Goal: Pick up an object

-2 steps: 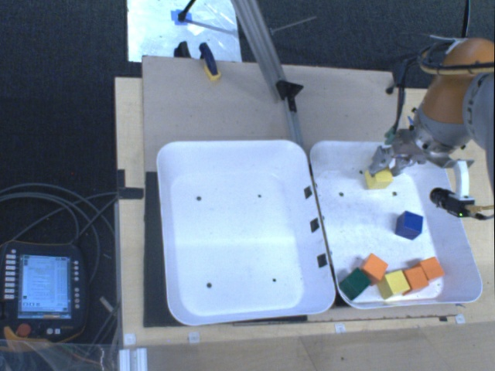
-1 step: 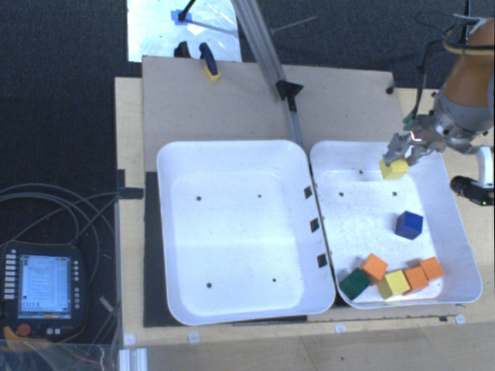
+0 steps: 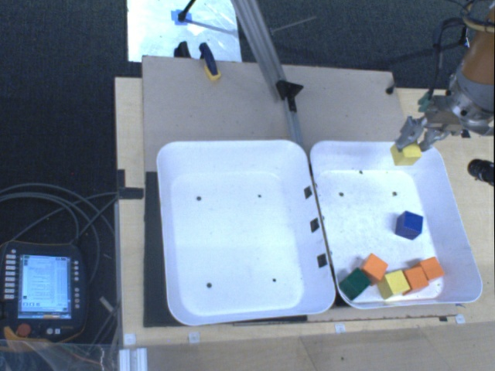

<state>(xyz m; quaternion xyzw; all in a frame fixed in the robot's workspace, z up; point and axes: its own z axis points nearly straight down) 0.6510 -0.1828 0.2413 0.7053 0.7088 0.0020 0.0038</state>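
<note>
Camera view: we find the tool [image 3: 415, 139] clenched on a yellow cube [image 3: 405, 154] above the right bin's [image 3: 456, 207] far edge; pickup appears achieved.

A small yellow cube [image 3: 406, 154] sat at the far rim of the right bin [image 3: 456, 215], directly under the gripper [image 3: 415, 135]. A blue cube [image 3: 409, 224] lay alone mid-bin, while a green cube [image 3: 354, 284], an orange cube [image 3: 374, 267], a second yellow cube [image 3: 394, 284] and two more orange cubes [image 3: 424, 273] clustered along the near wall.
</note>
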